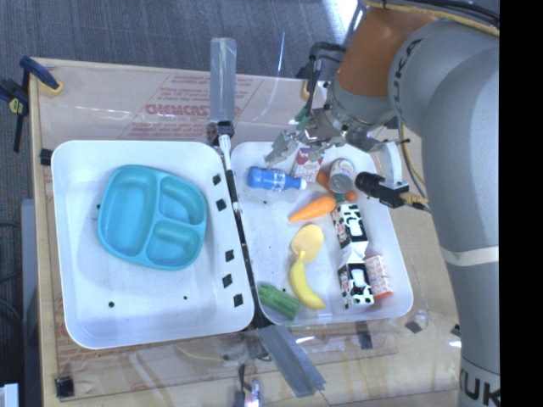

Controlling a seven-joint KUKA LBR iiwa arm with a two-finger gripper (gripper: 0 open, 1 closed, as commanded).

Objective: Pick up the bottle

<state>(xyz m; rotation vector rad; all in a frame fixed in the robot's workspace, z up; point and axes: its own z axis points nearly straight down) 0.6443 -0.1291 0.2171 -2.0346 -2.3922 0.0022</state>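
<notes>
Two white bins sit side by side; the blue bottle (275, 179) lies on its side near the far edge of the right bin (399, 299), close to the divider. My gripper (293, 145) hangs just above and beyond it, fingers spread open, holding nothing. The bottle looks like light, stiff plastic (smooth, so likely to roll or slip). I judge the best hold is across the middle of its body, fingers square to its long axis. A carrot (312, 209) lies just beside it; a teal divided plate (153, 216) occupies the left bin (76, 164).
</notes>
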